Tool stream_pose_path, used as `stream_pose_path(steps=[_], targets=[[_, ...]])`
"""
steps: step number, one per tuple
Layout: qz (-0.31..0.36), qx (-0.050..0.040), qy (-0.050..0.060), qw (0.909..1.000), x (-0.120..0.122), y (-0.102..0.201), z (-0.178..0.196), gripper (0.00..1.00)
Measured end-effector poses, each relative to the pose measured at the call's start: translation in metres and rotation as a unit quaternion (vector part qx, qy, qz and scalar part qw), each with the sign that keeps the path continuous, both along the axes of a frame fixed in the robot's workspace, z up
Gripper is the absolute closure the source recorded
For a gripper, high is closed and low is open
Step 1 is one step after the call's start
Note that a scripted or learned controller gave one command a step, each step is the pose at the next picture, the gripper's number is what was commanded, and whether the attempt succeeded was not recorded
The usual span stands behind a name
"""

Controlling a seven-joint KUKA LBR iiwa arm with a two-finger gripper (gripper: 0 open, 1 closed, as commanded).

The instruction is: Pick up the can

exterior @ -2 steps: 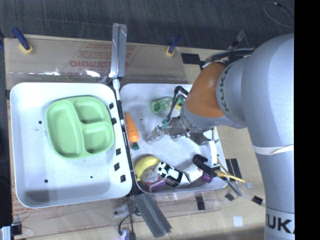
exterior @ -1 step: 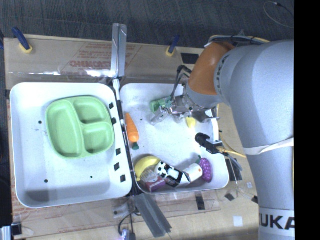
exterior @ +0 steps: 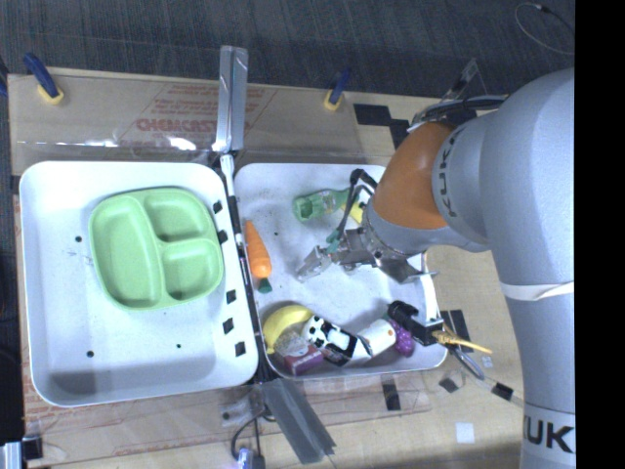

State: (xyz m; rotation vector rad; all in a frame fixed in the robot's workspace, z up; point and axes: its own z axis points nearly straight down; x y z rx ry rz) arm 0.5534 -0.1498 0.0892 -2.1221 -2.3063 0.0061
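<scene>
One can: a green cylinder (exterior: 316,205), which I take for the task's can, lies on its side on the floor of the right bin (exterior: 278,180), near the far wall.
Can, long axis: runs roughly across the view, left to right, the right end tipped slightly toward the far wall and passing under my wrist.
Can, material: glossy, faintly see-through green with pale highlights. I judge it light, smooth and apt to roll across its axis.
Bearing from gripper: the can lies beyond my gripper (exterior: 319,260), toward the top of the view and near it, but apart and not touching.
Gripper state: bare metal, low over the white floor. I cannot tell whether it is open or closed, and nothing shows held in it.
Coming move, judged: travel toward the far wall, closing across the can's short width.
Nearest neighbour: an orange carrot (exterior: 257,250), tapered and matte, lies left of the gripper beside the divider.
Near-edge clutter: a yellow rounded piece (exterior: 283,324) and a black-and-white spotted toy (exterior: 327,338), well apart from the can.
Left bin (exterior: 39,262): holds a pale green compartment tray (exterior: 156,247) of smooth plastic.
</scene>
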Motion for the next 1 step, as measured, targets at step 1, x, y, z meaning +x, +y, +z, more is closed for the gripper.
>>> stream_pose_path(steps=[1], targets=[[-0.086,-0.0002,0.002,0.9963,-0.0087,0.0271,-0.001,0.0]])
